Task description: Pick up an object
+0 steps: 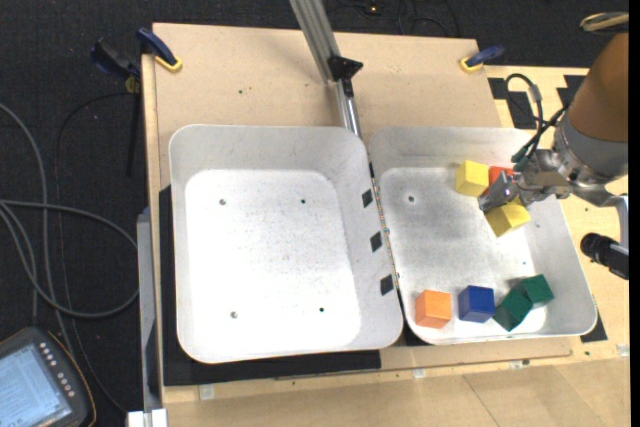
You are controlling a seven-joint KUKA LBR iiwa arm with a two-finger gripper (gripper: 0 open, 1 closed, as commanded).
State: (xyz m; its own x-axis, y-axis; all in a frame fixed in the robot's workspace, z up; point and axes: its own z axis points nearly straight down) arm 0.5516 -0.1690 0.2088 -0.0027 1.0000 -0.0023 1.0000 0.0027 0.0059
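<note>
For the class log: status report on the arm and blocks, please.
Gripper low in right bin, at two yellow blocks. No hold confirmed. Orange, blue, green blocks along near wall, apart from it.

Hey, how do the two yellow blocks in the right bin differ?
The upper yellow block rests on the bin floor, left of the gripper. The lower yellow block is tilted and sits right under the gripper, though a grip isn't clear. The upper one stands clear of the gripper's metal. Both are similar yellow cubes in the right bin.
</note>
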